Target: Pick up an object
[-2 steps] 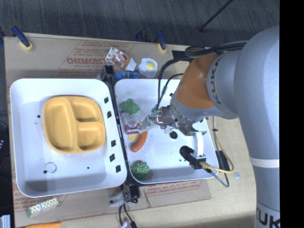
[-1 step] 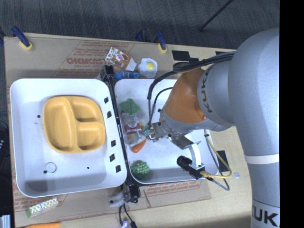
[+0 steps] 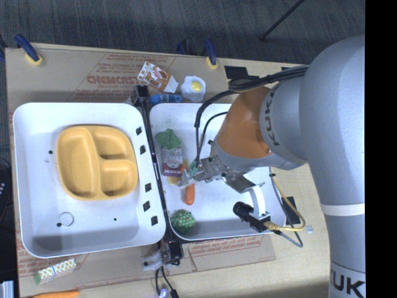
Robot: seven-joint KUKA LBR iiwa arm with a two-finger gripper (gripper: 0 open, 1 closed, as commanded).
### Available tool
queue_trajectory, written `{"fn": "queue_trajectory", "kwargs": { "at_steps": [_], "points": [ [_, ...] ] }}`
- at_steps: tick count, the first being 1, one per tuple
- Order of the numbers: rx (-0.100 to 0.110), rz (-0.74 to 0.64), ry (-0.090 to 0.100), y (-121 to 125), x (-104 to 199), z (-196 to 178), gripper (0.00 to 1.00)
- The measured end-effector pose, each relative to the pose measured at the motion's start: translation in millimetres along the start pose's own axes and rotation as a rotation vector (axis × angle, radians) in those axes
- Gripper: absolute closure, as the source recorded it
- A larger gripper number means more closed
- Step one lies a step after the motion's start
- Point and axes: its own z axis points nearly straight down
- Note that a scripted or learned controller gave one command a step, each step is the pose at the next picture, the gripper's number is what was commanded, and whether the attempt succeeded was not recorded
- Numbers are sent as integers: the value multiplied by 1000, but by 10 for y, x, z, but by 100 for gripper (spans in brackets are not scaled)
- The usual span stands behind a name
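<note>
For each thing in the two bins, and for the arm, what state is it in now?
Yellow tray: lying flat in the left bin, right side up, compartments bare.
Packet: lying flat in the right bin.
Carrot: lying loose below the packet.
Green ball: resting at the right bin's lower left corner.
Pincer: low over the right bin, beside the packet.

Much of the right bin (image 3: 214, 231) is hidden by the arm (image 3: 298, 123). An orange object (image 3: 56, 294) is cut off at the bottom edge; packet (image 3: 172, 160) print is unreadable.
</note>
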Motion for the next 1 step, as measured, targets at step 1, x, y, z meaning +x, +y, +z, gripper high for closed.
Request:
{"fn": "queue_trajectory", "kwargs": {
  "at_steps": [1],
  "points": [
    [-4, 206, -2, -340, 367, -1347, 100]
  ]
}}
